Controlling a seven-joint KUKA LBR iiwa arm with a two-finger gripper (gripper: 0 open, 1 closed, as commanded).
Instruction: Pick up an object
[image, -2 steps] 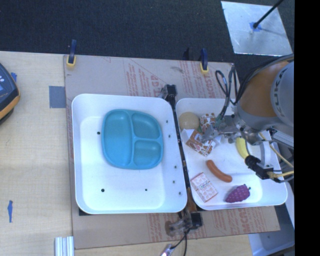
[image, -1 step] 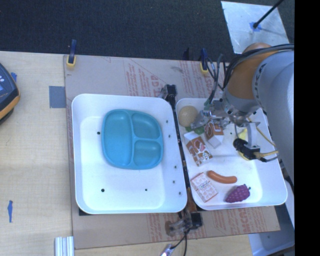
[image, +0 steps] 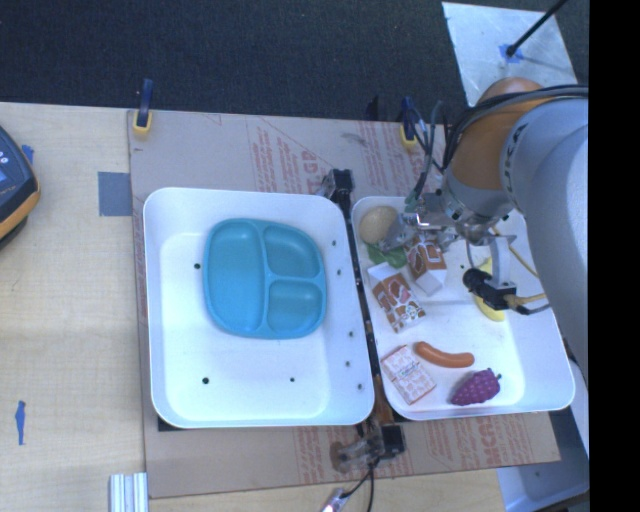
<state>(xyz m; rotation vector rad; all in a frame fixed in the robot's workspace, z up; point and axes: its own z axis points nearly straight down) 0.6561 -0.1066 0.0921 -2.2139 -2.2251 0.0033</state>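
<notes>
The pick looks barely begun: the pincer (image: 428, 232) hangs low over the far left corner of the right bin (image: 545, 385), just above a small brown carton (image: 427, 258), whether apart or together I cannot tell, and nothing looks lifted yet.

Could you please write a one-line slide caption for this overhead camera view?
KUKA arm's gripper reaches into the right bin among toy foods, beside the left bin holding a blue divided plate.
</notes>
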